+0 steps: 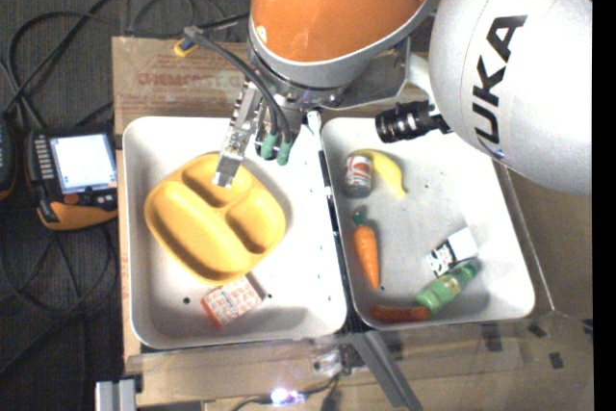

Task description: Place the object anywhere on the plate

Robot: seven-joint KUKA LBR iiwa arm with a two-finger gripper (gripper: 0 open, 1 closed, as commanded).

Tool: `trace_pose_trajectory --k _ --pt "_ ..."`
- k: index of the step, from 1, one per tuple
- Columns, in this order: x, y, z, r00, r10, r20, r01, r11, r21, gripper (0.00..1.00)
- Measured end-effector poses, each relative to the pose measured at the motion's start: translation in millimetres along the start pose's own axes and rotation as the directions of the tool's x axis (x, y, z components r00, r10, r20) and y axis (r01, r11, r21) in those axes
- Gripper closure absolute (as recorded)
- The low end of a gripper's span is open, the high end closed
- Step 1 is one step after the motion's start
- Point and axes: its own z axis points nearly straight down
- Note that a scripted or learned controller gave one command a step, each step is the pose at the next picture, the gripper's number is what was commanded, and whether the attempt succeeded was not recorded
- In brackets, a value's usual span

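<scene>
Gripper over the plate (yellow), carrot well apart.

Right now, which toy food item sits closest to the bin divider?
The carrot, orange with a green top, lying beside the right bin's left wall. The banana and green bottle lie farther right.

Robot lab: KUKA arm, bins

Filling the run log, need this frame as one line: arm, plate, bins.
gripper over yellow plate in left bin | nothing visibly held | red-white packet beside plate | right bin: can, banana, carrot, green bottle
</scene>
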Motion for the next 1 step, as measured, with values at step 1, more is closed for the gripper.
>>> trace_pose_trajectory --k 1 --pt "0.0 0.0 45.8 0.991 -0.132 -0.001 0.132 0.991 0.000 1.00"
